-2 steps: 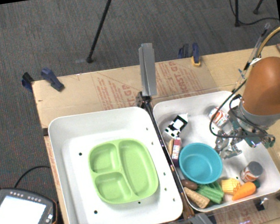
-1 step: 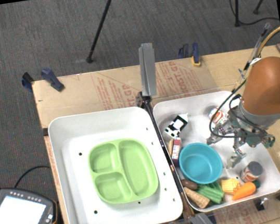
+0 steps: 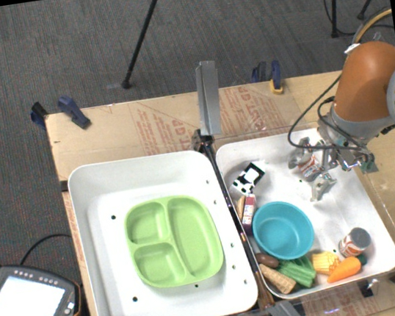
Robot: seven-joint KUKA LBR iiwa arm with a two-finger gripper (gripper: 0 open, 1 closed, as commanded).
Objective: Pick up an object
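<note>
The gripper (image 3: pixel 321 171) hangs over the right bin's (image 3: pixel 354 210) upper part, its grip state impossible to tell, with the blue bowl (image 3: pixel 282 230) nearby, below and left of it.

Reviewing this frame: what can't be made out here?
- Hand, camera view: small and cluttered with cables; whether it grips anything is unclear.
- Toy food pile: overlapped by the blue bowl; items run together.
- Small can: label too small to read.
- Arm: cut off by the right edge.
</note>
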